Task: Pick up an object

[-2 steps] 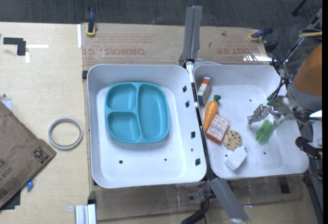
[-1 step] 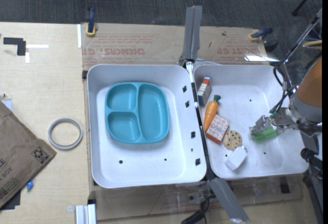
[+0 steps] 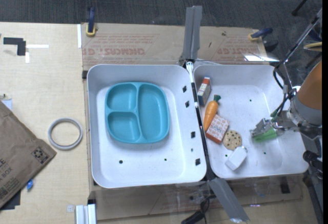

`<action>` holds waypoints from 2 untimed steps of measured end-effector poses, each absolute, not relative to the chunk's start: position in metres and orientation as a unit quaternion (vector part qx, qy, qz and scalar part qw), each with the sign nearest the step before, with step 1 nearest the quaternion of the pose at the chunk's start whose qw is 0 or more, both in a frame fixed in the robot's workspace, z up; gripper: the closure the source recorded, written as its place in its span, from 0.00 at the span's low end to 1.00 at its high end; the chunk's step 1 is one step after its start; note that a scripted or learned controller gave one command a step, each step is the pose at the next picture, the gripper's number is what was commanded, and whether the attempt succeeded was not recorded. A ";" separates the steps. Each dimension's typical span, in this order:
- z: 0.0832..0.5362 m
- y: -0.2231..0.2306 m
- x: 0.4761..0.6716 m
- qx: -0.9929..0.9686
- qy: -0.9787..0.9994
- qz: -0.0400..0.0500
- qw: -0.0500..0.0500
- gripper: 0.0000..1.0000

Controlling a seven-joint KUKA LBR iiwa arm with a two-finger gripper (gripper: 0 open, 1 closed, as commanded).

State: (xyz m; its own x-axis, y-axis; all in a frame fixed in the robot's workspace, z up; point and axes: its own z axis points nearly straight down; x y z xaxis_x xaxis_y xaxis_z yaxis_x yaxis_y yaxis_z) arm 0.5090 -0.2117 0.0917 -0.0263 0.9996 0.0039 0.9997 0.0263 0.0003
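nearest the lens, a grey flat bracket [image 3: 229, 198] sticks out from the front seam where the two shallow white bins meet, matched by a grey upright bar [image 3: 193, 31] at the back seam; judging by position, these pin the bins together on the desk [image 3: 41, 89].

left white bin [image 3: 97, 166] carries one item: a teal three-compartment plastic plate [image 3: 137, 112], lying flat near its middle.

right white bin [image 3: 256, 89] carries the small stuff, bunched along its left wall, likely a loose scatter for picking practice: a small red-and-white carton [image 3: 204, 90] at the back, an orange toy carrot with a green top [image 3: 211, 114] just in front of it, a red-and-white patterned packet [image 3: 218, 129] touching the carrot's lower end, a round speckled cookie [image 3: 232, 139] beside the packet, a small white block [image 3: 236, 158] nearest the front.

off the bins: a grey tape ring [image 3: 65, 133] on the desk, a brown cardboard box [image 3: 18, 159] at the left edge.

hand [image 3: 263, 129]: reaches in from the right, low over the right bin's floor, well apart from the carrot cluster. a green leafy-looking piece [image 3: 266, 136] sits right at its tip. fingers look drawn close together about that piece, but the blur hides whether it is truly pinched or just lying beneath. cannot tell the grip for certain.

judgement: the green piece is the likely pick target; lift not confirmed.
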 end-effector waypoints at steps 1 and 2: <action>0.101 -0.212 0.509 -0.699 -0.715 -0.002 0.001 1.00; 0.092 -0.145 0.556 -0.614 -0.789 0.000 -0.001 1.00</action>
